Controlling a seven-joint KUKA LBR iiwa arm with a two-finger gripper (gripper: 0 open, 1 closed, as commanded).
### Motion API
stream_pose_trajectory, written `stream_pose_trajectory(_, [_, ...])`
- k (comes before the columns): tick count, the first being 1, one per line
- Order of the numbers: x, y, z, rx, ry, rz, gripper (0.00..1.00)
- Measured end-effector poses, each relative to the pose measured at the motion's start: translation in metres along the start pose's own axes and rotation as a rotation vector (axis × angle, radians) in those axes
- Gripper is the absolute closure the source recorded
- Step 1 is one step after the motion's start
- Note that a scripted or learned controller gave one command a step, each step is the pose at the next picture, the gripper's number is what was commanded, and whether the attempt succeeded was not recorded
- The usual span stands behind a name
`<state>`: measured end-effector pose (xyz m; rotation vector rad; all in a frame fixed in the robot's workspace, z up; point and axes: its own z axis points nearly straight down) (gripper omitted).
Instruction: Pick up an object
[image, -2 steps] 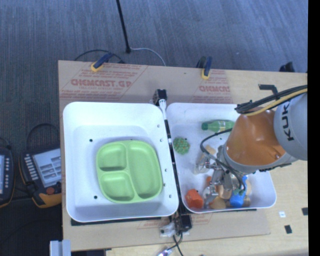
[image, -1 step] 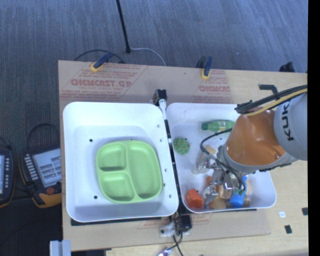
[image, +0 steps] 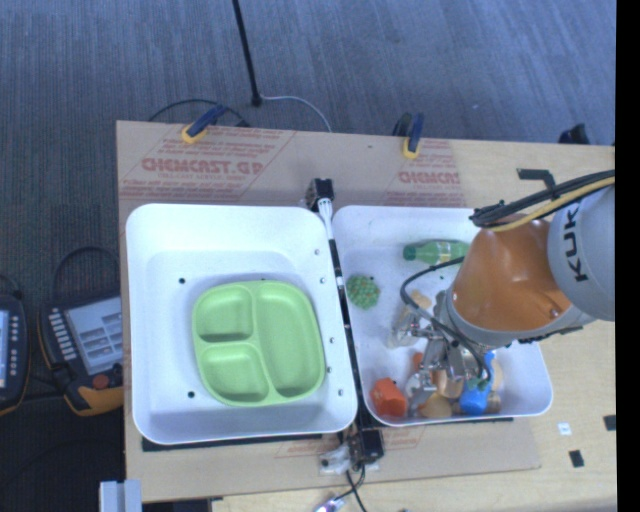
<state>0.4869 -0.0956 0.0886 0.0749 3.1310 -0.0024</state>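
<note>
A heap of small objects (image: 432, 392) lies in the near corner of the right-hand white bin (image: 520, 398). Among them are a rounded orange-red piece (image: 389, 396) at the left, a tan lump (image: 436, 405) in the middle and a small blue piece (image: 475, 401) at the right, all close together or touching. None of these shows a clear long axis.

The gripper (image: 437, 372) hangs directly over this heap, its metal parts pointing down into it. Whether it is spread or closed, and whether it has hold of anything, cannot be told from here. Above it the arm's glossy orange band (image: 505, 275) and grey casing (image: 592, 255) reach in from the right.

Farther back in the same bin, a green plastic bottle (image: 437, 251) lies on its side, its long axis running left to right with the cap to the left. A small, bumpy green ball (image: 362, 291) sits near the bin's left wall.

The left-hand white bin (image: 160, 240) holds a smooth, light green tray (image: 259, 341) with rounded corners and three compartments.

Both bins rest side by side on a brown counter (image: 200, 165) printed with red lettering, with two clamps at its far edge (image: 411, 137).
</note>
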Motion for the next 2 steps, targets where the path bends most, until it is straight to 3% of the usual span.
stream_pose_trajectory(2, [0.0,0.0,0.0,0.0,0.0,0.0,0.0])
